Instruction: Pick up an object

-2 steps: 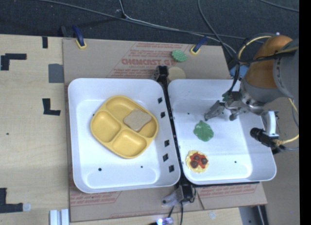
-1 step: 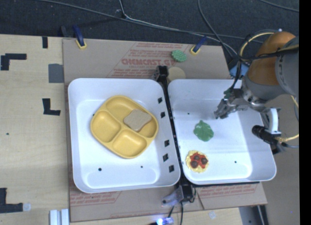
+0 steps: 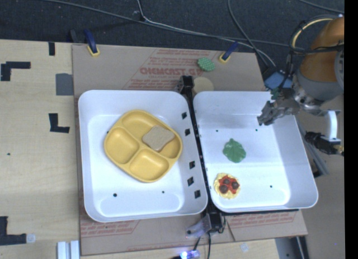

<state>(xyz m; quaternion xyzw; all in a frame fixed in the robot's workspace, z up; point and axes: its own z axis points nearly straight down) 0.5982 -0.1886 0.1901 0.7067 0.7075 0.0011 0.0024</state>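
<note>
Over right bin's (image 3: 296, 157) far corner, tool (image 3: 267, 116) hanging low, seemingly clear of green piece (image 3: 234, 150)

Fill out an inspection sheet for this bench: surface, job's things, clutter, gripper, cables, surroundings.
Surface: cardboard sheet on a wooden bench, bearing left bin and right bin.
Job's things: green leafy piece and pizza-like toy in the right bin; yellow divided plate with toast slice in the left bin.
Clutter: small green item on the cardboard.
Gripper: gripper over the right bin's far right part, holding nothing.
Cables: black cables behind the bench.
Surroundings: dark floor.
</note>
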